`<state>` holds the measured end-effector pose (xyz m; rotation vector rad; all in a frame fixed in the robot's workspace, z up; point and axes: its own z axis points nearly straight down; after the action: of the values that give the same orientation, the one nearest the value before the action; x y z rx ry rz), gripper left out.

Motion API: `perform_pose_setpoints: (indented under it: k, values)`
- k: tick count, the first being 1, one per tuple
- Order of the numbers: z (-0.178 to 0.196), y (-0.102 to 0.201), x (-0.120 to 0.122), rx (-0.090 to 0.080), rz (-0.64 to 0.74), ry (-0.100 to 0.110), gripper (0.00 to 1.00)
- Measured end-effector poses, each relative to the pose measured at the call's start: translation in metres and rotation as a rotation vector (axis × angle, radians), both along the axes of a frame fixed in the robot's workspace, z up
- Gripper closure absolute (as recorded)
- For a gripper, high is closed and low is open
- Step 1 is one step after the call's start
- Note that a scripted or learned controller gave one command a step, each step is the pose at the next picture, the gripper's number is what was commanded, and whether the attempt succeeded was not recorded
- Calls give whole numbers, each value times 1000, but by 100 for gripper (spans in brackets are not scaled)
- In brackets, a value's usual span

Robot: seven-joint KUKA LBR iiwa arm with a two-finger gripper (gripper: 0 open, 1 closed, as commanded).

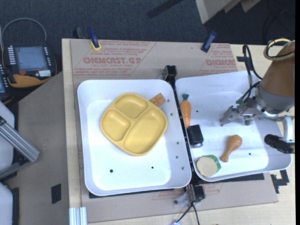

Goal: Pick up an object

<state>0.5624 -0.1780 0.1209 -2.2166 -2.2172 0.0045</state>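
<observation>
In the right bin (pixel 220 90) lie an orange carrot (pixel 186 112) along the left wall, a small black block (pixel 195 135) below it, a tan drumstick (pixel 230 146) near the middle, and a pale round slice with a green rim (pixel 207 165) at the front corner. My gripper (pixel 238 114) hangs over the bin's right half, just above and to the right of the drumstick, apart from it. Nothing shows in its grasp. The orange-banded wrist (pixel 280 78) hides the bin's far right side.
The left bin (pixel 93 163) holds a yellow divided plate (pixel 134 123) with a small brown block (pixel 157 100) at its upper right edge. A black divider clip (pixel 169 72) sits between the bins. A teach pendant (pixel 29 62) lies off the bench to the left.
</observation>
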Motion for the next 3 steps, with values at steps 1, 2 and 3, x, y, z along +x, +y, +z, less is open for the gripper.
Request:
perform_pose_setpoints:
  k: [1, 2, 3]
  values:
    - [14, -1, 2, -4, 0, -8, 100]
    - [59, 4, 8, -5, 1, -13, 100]
    - [113, 3, 10, -6, 1, -15, 100]
